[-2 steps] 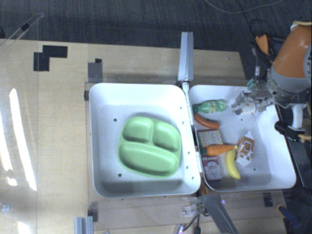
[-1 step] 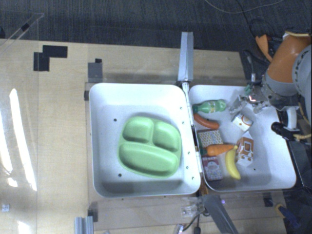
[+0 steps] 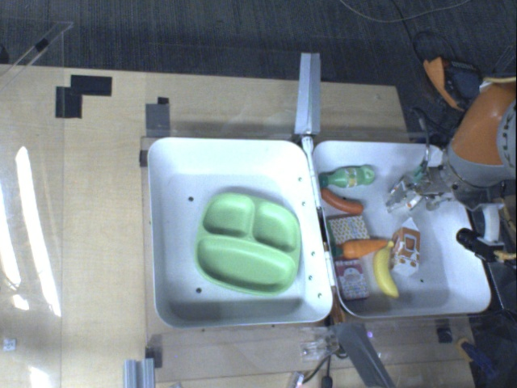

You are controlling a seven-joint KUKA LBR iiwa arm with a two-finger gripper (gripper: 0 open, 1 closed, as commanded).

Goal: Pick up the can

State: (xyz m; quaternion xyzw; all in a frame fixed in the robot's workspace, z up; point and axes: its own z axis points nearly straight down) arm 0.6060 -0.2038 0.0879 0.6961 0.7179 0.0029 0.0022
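The can (image 3: 352, 280) is a short dark red tin with a pale label, lying at the front left corner of the right bin (image 3: 452, 293), beside a banana (image 3: 385, 274). My gripper (image 3: 406, 194) hangs over the back middle of that bin, well behind and to the right of the can. Its metal fingers are spread open with nothing between them. The grey arm with its orange band (image 3: 485, 132) comes in from the right.
The right bin also holds a green bottle (image 3: 349, 176), a sausage (image 3: 342, 203), a patterned packet (image 3: 347, 229), a carrot (image 3: 365, 248) and a small carton (image 3: 406, 248). A green divided plate (image 3: 249, 242) lies in the left bin (image 3: 170, 176).
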